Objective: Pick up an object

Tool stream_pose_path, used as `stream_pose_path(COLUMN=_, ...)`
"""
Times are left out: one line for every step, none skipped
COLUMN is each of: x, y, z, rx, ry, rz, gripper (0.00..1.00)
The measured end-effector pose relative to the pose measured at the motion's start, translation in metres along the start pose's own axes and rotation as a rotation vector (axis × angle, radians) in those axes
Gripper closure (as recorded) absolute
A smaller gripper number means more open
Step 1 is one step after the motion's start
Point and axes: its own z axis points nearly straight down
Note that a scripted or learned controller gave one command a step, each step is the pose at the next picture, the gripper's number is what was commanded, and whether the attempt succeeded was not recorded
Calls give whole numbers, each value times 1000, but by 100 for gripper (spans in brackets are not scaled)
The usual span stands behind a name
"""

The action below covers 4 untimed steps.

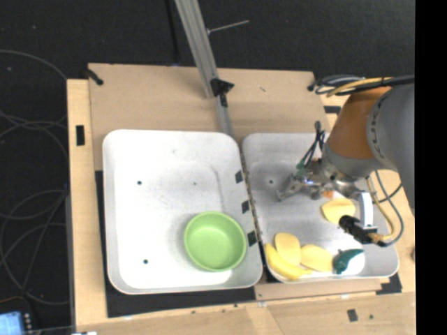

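The grey arm with its orange band reaches in from the right over the right bin. Its gripper hangs low above the middle of that bin, over bare floor. Several yellow pieces lie piled at the bin's front edge, well in front of the gripper. Another yellow piece lies just right of the gripper, beside the wrist. A small teal object rests at the front right corner. Nothing shows between the gripper's fingers.
A green bowl sits in the left bin near its front right corner. A metal pole slants up from the bench behind the bins. Cables run along the arm at the right.
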Motion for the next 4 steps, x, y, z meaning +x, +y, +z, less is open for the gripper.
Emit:
stream_pose_path(x=0, y=2, z=-13, rx=-7, ry=3, rz=4, gripper=100)
stream_pose_path(x=-4, y=6, z=-58, rx=-8, ry=4, rz=1, gripper=100)
stream_pose_path(x=-2, y=13, z=-103, rx=-9, ry=4, rz=-5, gripper=100)
stream_pose_path(x=-13, y=13, z=-155, rx=-4, ry=3, rz=-5, gripper=100)
